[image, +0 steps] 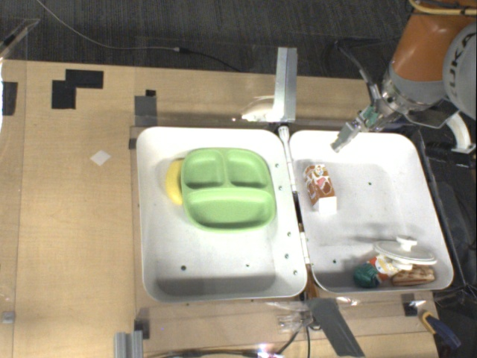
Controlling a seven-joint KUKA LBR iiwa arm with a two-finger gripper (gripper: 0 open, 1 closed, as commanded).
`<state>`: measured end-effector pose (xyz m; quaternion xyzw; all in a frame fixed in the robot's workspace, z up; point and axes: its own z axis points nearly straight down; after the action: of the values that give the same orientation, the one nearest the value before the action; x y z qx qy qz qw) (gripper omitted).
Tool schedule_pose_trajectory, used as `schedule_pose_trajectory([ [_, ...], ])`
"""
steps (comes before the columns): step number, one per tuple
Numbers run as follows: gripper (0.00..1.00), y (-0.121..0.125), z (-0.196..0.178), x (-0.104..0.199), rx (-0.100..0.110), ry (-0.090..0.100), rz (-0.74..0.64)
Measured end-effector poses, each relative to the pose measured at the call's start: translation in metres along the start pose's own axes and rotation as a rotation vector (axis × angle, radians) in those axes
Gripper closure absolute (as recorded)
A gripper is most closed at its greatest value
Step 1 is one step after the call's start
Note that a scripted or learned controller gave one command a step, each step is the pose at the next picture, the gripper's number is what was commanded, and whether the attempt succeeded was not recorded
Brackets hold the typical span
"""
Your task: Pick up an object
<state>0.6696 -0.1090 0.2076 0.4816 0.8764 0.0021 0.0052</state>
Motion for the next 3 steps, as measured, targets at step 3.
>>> schedule_pose_trajectory([
  [3,0.00,0.022,0.020,0.033,0.004,0.002,0.361],
])
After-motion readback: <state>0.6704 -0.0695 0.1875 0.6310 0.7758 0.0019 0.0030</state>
